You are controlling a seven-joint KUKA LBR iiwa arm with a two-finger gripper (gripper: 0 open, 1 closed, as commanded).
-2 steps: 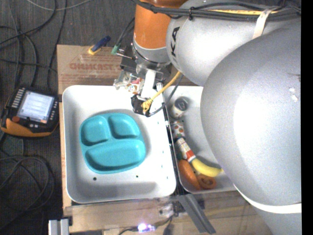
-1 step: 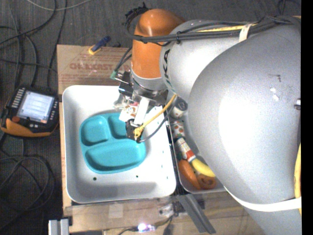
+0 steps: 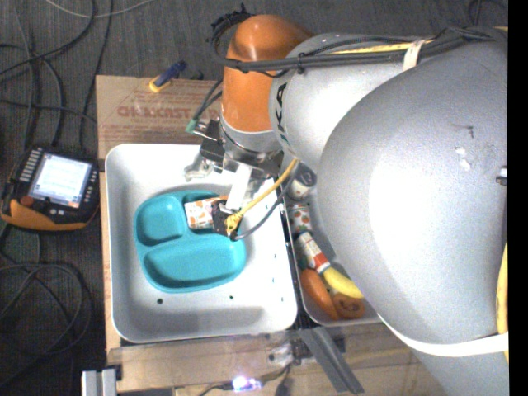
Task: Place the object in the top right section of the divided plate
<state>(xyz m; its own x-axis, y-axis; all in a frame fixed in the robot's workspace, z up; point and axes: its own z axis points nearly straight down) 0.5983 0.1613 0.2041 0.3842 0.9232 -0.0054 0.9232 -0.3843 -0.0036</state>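
1. We see the grey arm (image 3: 396, 180) filling the right half of the frame, its orange band (image 3: 256, 64) at upper centre.
2. The gripper (image 3: 214, 165) hangs over the upper part of the left white bin (image 3: 124, 246), just above the plate's upper right corner in the frame.
3. We cannot tell whether the claw is open or closed, since the wrist hides it from above.
4. The teal divided plate (image 3: 194, 264) lies in the middle of the left bin. It has two small sections along its upper side and one large section along its lower side.
5. The task's object, a small orange-and-white packet (image 3: 198, 214), sits in the plate's upper right section, just below the gripper in the frame.
6. We cannot tell whether the gripper touches the packet.
7. The right white bin (image 3: 307, 313) shows as a narrow strip at lower centre, mostly covered by the arm.
8. In that strip we make out a banana (image 3: 342, 285) beside a round orange-brown fruit (image 3: 320, 299). Above them is a small red-and-white tube (image 3: 312, 252).
9. A sheet of brown cardboard (image 3: 140, 110) lies under the bins at upper left, with a blue-and-yellow tool (image 3: 169, 74) at its upper edge.
10. A handheld control pendant (image 3: 51, 186) with a lit screen rests at the far left of the frame.
11. Dark cables (image 3: 49, 23) trail across the floor in the upper left corner.
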